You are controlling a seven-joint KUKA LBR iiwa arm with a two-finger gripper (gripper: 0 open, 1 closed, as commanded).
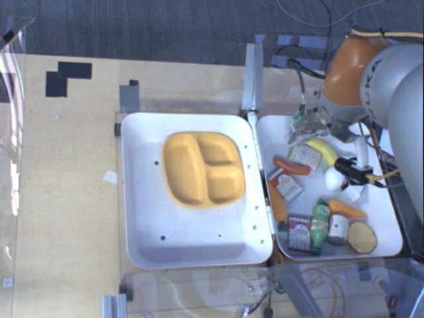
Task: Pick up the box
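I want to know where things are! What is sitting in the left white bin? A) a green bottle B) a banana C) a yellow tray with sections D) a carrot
C: the yellow tray lies alone in the left bin; the banana, green bottle and carrot are in the right bin.

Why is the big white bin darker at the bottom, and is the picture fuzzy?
Camera view: the left bin turns grey along its lower wall, which slopes away from the light; the yellow tray looks soft-edged; the small items in the right bin are slightly blurred.
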